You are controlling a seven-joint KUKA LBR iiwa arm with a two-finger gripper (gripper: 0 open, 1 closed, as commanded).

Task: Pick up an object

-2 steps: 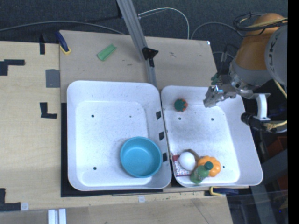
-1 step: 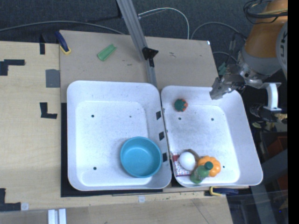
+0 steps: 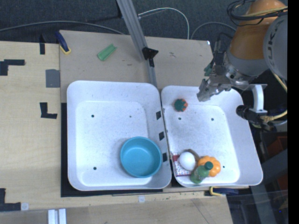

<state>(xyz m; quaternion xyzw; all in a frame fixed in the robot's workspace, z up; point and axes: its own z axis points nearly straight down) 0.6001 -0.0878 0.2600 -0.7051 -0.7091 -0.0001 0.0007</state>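
In the right bin (image 3: 233, 139), a small green and orange ball (image 3: 180, 105) lies near the far left corner. A white egg-shaped object (image 3: 187, 160), an orange fruit (image 3: 210, 165) and a green object (image 3: 199, 174) crowd the near left corner on a red-printed card. My gripper (image 3: 204, 95) hangs over the bin's far edge, right of the small ball and apart from it. Nothing shows between its tips.
The left bin (image 3: 84, 125) holds a blue bowl (image 3: 140, 156) at its near right. A green block (image 3: 106, 52) lies on the bench behind the bins. A grey pole (image 3: 133, 24) slants up from the gap between the bins.
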